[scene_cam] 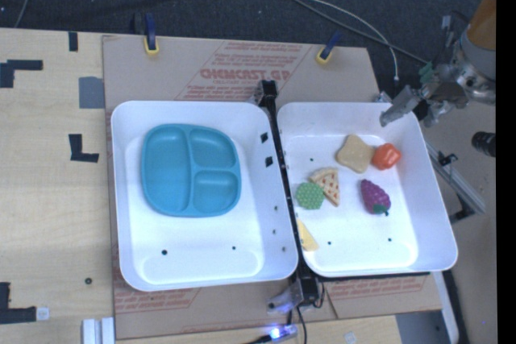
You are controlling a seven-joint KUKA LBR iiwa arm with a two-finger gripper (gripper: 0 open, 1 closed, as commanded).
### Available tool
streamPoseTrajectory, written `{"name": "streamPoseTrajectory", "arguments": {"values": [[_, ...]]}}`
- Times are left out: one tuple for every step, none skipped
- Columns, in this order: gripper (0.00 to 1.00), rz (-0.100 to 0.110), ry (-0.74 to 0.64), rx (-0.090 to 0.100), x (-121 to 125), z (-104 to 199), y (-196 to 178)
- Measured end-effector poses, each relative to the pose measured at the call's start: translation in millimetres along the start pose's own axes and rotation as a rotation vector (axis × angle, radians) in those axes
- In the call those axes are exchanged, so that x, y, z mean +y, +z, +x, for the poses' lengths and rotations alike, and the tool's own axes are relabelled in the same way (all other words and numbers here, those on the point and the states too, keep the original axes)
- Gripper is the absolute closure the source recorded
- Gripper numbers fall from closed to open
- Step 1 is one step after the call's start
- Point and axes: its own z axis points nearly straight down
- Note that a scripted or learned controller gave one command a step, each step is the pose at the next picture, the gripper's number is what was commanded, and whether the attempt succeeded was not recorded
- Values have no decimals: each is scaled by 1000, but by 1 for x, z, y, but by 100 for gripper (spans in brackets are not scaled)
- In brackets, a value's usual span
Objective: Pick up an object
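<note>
As you looked down on the bench, these were the findings, largest first.

Bench (48,173): pale wood with dark tape marks on its left part; a brown cardboard sheet (242,72) lay under both bins, held at its far edge by two clips.

Left bin (129,254): white and shallow, sitting left of centre; its right wall touched the right bin along a dark seam.

Right bin (427,238): white and shallow; all the loose toy food lay inside it.

Blue plate (192,170): a three-compartment tray, lying flat in the left bin's upper half.

Arm (484,28): it entered from your right, with the orange band at the frame's edge.

Gripper (401,109): it hung over the right bin's far right corner, near the rim. You could not tell from this view whether the claw was released or clenched; nothing was seen between its tips.

Bread slice (354,152): tan, in the bin's upper middle, touching the tomato.

Tomato (385,156): red-orange, just right of the bread, the item nearest the gripper.

Grapes (374,196): purple bunch, below the tomato.

Pizza wedge (326,185): left of the grapes, touching the green item.

Green vegetable (310,195): round, near the bin's left wall.

Yellow piece (305,237): small, against the left wall, nearest you.
</note>
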Motion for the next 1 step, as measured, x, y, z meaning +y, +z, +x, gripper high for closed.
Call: {"name": "streamPoseTrajectory", "arguments": {"values": [[100,0,-1,0,0,1,-10]]}}
